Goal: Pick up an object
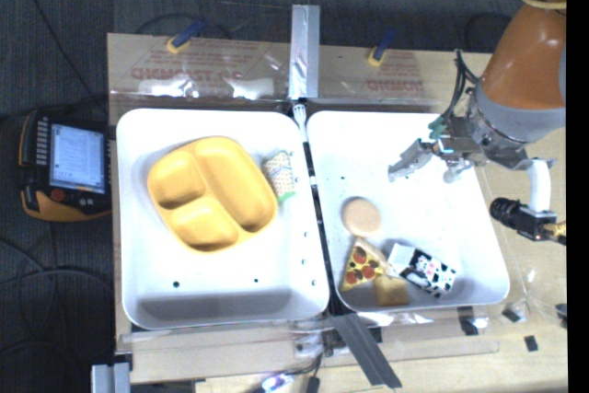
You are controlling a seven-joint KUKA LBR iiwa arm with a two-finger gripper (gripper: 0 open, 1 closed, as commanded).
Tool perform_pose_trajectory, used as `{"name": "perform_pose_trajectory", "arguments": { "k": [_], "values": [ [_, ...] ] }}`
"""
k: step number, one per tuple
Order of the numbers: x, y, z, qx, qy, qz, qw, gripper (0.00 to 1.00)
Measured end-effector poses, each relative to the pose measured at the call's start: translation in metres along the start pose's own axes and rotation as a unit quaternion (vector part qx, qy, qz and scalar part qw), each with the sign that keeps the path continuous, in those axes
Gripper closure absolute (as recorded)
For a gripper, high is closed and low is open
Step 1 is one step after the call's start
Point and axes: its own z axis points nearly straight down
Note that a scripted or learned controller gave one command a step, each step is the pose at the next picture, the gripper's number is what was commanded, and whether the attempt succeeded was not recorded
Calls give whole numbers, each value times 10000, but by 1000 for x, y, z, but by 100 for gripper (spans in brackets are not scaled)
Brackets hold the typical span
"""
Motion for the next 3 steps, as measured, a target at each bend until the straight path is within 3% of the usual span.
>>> {"name": "perform_pose_trajectory", "arguments": {
  "k": [1,2,3],
  "values": [
    [49,36,77,5,-2,63,10000,0],
    [14,47,166,-11,1,-397,9992,0],
    [18,23,168,-103,-14,36,9999,0]
  ]
}}
